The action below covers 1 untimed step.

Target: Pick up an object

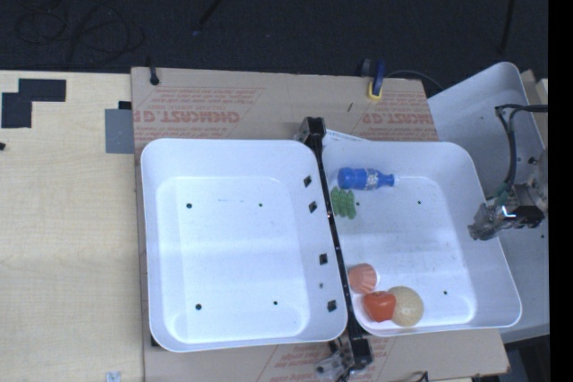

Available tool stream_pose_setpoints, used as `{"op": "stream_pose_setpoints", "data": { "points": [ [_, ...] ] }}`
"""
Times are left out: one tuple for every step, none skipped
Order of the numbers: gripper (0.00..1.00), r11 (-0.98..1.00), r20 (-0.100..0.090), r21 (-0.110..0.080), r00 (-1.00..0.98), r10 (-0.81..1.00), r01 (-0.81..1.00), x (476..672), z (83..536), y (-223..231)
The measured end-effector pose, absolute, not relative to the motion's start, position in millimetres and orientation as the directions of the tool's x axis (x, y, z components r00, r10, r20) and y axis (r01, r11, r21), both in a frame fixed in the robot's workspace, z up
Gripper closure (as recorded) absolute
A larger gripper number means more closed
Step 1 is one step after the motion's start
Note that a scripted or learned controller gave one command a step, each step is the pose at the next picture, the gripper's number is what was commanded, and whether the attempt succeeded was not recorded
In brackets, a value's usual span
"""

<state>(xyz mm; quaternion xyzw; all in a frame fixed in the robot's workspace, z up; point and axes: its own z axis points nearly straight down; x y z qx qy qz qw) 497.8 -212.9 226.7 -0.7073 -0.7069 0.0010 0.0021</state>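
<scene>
The right bin [448, 158] holds a small blue bottle [364, 179] lying on its side near the back left. A green leafy item [344, 203] lies just in front of it by the divider. At the front left corner sit a pale orange ball [362, 277], a red item [380, 306] and a cream-coloured round item [406, 306], all close together. My gripper [491, 222] hangs at the bin's right rim, well apart from all of them. Nothing shows between it and the bin floor.
The left bin [179, 158] lies beside the right one, with a black clip strip [324, 219] along the shared edge. Both rest on a cardboard sheet [224, 103]. A blue and yellow clamp [377, 79] stands at the cardboard's back edge. Cables run by the arm at right.
</scene>
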Motion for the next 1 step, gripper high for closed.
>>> {"op": "stream_pose_setpoints", "data": {
  "points": [
    [1.0,0.0,0.002,-0.004,0.0,1.0,1.0,474.9,231.4,-212.8]
  ]
}}
